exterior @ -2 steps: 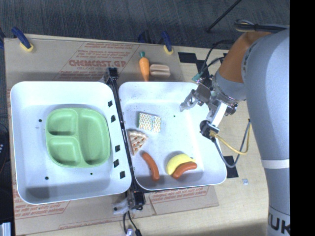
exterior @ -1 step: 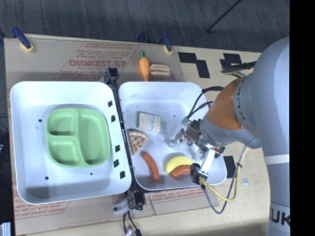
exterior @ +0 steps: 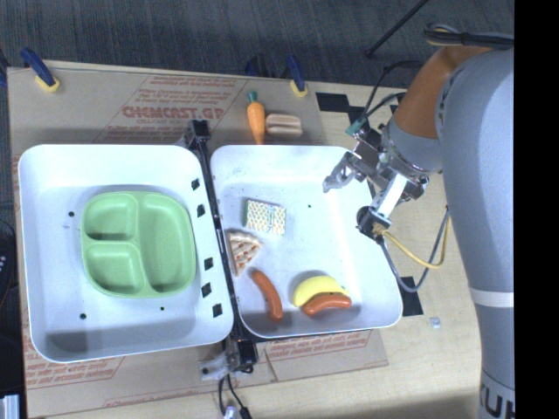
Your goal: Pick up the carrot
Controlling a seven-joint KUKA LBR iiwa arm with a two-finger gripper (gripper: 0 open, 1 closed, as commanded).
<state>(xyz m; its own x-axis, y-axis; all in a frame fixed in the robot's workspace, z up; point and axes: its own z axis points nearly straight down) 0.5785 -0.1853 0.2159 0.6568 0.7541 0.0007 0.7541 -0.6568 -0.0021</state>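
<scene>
Carrot (exterior: 255, 119) sitting outside both bins, upper middle of the frame, on the cardboard (exterior: 166, 107) right behind the right bin (exterior: 301, 157), just beside a little hot dog bun toy (exterior: 283, 126). Gripper (exterior: 351, 201) hanging over the right side of the right bin, fingers spread wide, nothing between them.

Biggest risk, probably: reaching for the carrot and catching the bin's back rim, or nudging the bun instead since the two lie so close. Could also roll away when pinched: smooth tapered orange plastic, green stub on top.

In the bin itself: two glossy sausages (exterior: 268, 293), a yellow banana (exterior: 316, 286), a waffle-ish wedge (exterior: 244, 250), a speckled square (exterior: 265, 217). Orange-red sausages easy to mistake for the carrot. Left bin (exterior: 52, 260) holding a matte green divided tray (exterior: 138, 243), rounded compartments.
</scene>
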